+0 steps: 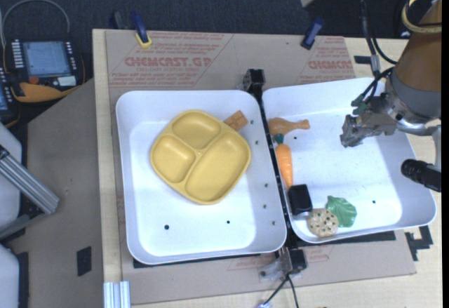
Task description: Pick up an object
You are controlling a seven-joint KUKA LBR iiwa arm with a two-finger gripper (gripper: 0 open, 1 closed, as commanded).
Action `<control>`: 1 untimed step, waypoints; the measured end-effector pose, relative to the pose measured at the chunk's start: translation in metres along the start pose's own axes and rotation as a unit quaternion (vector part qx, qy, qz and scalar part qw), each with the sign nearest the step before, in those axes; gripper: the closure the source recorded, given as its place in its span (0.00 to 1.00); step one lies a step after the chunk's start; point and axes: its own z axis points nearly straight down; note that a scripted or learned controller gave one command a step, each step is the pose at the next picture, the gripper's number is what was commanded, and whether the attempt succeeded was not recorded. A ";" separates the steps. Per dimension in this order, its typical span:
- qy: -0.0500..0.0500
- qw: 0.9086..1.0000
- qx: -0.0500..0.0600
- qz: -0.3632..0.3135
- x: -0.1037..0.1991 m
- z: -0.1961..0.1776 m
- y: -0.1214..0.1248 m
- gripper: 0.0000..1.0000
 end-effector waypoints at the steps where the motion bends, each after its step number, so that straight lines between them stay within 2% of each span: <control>1: 0.000 1.000 0.000 0.001 0.058 0.014 0.001 1.00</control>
